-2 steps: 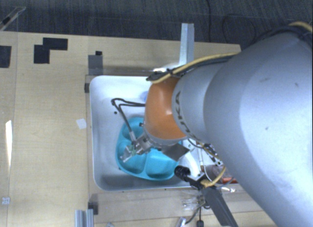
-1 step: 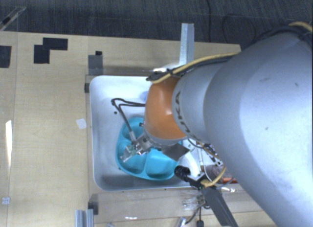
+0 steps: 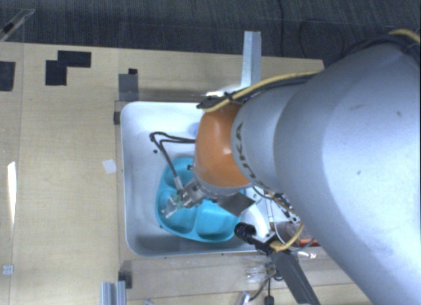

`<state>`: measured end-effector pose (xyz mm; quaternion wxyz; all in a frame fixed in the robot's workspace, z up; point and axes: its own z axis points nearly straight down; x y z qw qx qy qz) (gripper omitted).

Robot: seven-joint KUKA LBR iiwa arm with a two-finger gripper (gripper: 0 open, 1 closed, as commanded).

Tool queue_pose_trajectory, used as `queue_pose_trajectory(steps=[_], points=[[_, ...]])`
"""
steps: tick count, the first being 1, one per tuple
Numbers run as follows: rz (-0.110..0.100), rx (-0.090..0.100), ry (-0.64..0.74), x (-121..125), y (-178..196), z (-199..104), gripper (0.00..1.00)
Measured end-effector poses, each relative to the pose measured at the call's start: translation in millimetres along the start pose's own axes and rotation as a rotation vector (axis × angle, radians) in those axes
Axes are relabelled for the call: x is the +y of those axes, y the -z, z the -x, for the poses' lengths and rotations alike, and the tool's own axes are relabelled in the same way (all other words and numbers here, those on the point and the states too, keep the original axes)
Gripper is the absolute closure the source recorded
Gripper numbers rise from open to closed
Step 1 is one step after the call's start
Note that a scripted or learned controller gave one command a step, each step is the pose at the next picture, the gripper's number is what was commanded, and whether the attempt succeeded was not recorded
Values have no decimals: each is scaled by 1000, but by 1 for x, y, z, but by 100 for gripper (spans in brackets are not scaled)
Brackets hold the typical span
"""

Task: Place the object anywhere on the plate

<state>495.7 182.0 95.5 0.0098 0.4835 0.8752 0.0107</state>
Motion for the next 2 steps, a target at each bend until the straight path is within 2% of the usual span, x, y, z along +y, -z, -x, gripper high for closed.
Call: queue_pose_trajectory(steps=[2], points=[[0, 0, 0, 0, 0, 0, 0]])
